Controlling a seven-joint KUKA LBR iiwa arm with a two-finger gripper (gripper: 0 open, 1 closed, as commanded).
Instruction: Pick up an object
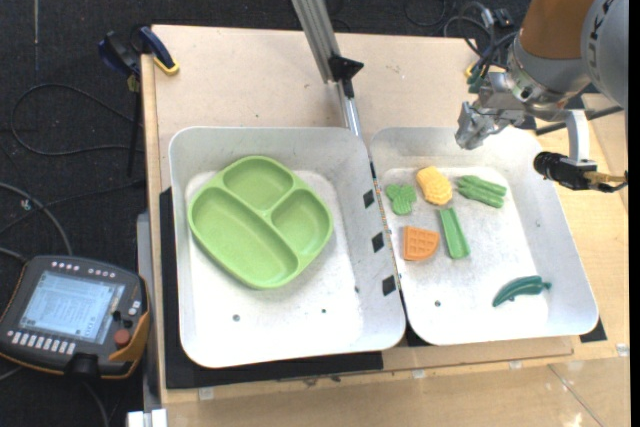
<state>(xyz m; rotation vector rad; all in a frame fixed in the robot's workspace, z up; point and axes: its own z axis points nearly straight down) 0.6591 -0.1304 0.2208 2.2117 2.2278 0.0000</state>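
The right bin point(560, 245) holds several toy foods: a yellow corn cob point(434, 185), a small green broccoli piece point(401, 199), a light green bean bundle point(482, 190), a green stick point(454, 232), an orange waffle wedge point(421, 243) and a dark green pepper point(520, 290). My gripper point(470, 133) hangs above the bin's far edge, up and to the right of the corn, with nothing seen between its fingers. The arm comes in from the upper right.
The left bin point(200, 315) carries a green three-part divided plate point(261, 220). A metal pole point(310, 0) slants down to the bins' shared edge. A teach pendant point(70, 313) lies on the floor at lower left. A blue-yellow clamp point(140, 50) sits at the bench's far left corner.
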